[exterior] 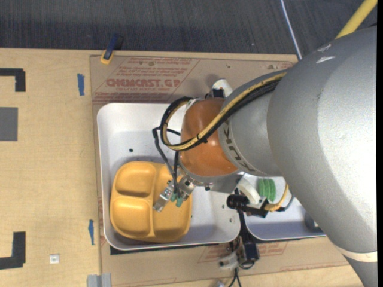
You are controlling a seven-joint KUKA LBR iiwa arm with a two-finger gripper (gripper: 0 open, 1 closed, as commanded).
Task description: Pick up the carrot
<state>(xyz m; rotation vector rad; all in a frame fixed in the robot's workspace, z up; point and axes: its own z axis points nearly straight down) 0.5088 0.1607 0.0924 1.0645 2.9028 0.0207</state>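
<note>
My claw (pixel 172 197) hovered over the yellow bread loaf (pixel 146 202), grip unreadable; approach step, and the carrot needed locating next.

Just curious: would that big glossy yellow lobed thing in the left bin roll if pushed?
Probably not far: the big glossy yellow lobed thing looks lumpy, with creases between bulges. Its sheen suggests smooth plastic, so it may slide on the white bin. It looks wider than the gripper, so likely awkward to grasp.
</note>
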